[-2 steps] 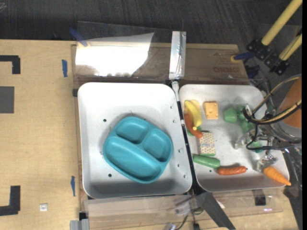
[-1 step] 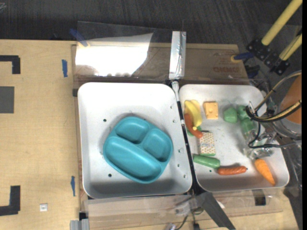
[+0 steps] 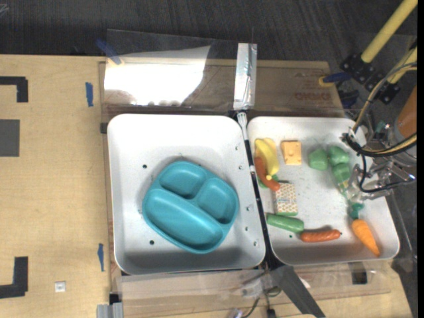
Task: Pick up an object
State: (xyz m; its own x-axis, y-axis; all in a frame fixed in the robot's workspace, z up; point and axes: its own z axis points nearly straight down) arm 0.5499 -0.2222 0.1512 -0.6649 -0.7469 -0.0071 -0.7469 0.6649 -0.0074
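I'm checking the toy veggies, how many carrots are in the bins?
1. The carrot lies in the right bin's near right corner, right of the red pepper. The gripper may hide others.

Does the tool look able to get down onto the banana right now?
Probably yes. The banana lies uncovered at the right bin's left edge, while the tool sits across that bin.

Two white bins; one teal divided plate; eight toy foods.
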